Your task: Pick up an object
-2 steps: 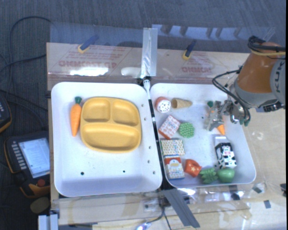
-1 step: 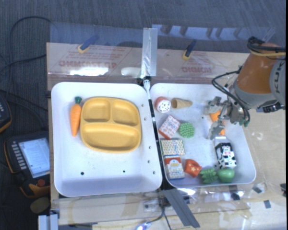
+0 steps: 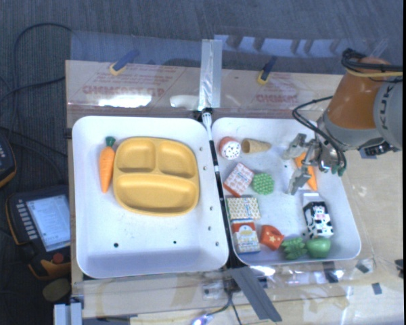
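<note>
- Two shallow white plastic bins are seen side by side on the bench; the left bin and the right bin are separated by a shared central divider wall, which is used as the landmark below.
- The gripper is located in the right bin, well to the right of the divider wall, toward the far right corner of that bin.
- The grey arm with the orange band is seen entering from the right, above the right bin's far edge.
- The fingers are seen spread apart, pointing down. A small orange item is visible close beside them; whether it is touched cannot be told, as the view is poor here. Nothing is seen clamped between the fingers.
- Just right of the divider wall, from far to near: a round red-and-white piece, a chequered red-and-white box, a yellow patterned box and a red-and-white carton.
- Further right of the wall: a tan cone, a round green textured piece, a red pepper-like piece, a dark green leafy piece, a green apple-like piece and a black-and-white cow-patterned carton.
- Left of the divider wall, a yellow compartment tray is lying flat in the left bin.
- An orange toy carrot with a green top is lying just beside the tray's left edge, far from the wall.
</note>
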